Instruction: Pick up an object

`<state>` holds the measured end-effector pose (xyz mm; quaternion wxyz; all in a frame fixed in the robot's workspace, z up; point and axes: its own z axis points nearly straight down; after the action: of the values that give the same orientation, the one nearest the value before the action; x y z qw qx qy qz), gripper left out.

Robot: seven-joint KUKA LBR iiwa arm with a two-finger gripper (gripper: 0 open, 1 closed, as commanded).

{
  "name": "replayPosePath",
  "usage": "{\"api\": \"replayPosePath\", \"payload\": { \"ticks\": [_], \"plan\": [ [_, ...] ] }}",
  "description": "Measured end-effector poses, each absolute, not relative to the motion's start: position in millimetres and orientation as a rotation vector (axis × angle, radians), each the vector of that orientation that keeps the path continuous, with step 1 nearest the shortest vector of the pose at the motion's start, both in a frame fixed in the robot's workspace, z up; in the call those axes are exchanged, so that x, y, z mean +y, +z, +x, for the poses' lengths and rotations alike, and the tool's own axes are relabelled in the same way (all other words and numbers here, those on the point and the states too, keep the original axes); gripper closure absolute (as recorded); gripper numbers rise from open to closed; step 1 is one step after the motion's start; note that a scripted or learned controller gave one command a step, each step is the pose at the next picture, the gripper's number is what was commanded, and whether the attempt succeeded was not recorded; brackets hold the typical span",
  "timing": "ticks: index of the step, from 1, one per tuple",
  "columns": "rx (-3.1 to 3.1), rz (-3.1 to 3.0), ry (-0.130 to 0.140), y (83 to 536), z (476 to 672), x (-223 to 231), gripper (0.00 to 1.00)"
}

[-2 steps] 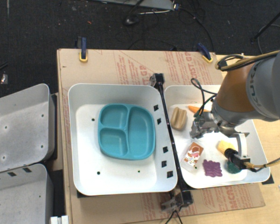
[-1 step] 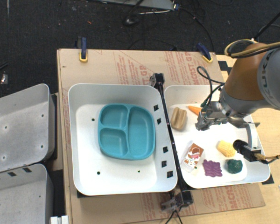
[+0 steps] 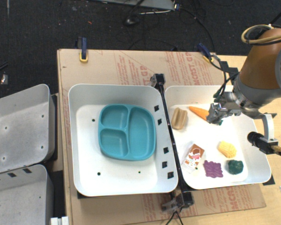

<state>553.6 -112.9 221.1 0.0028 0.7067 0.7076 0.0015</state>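
Looking down, you see the gripper (image 3: 215, 115) over the right bin (image 3: 260, 172), just beside the orange carrot (image 3: 198, 111); whether its fingers are open or closed, you cannot tell. A descent here may catch only the carrot's end, letting it slip away.
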Motion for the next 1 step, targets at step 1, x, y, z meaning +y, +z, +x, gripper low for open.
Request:
{"api": "replayPosePath", "payload": {
  "ticks": [1],
  "plan": [
    [2.222, 2.216, 0.003, 246.0, 554.6, -113.0, 1.0]
  ]
}}
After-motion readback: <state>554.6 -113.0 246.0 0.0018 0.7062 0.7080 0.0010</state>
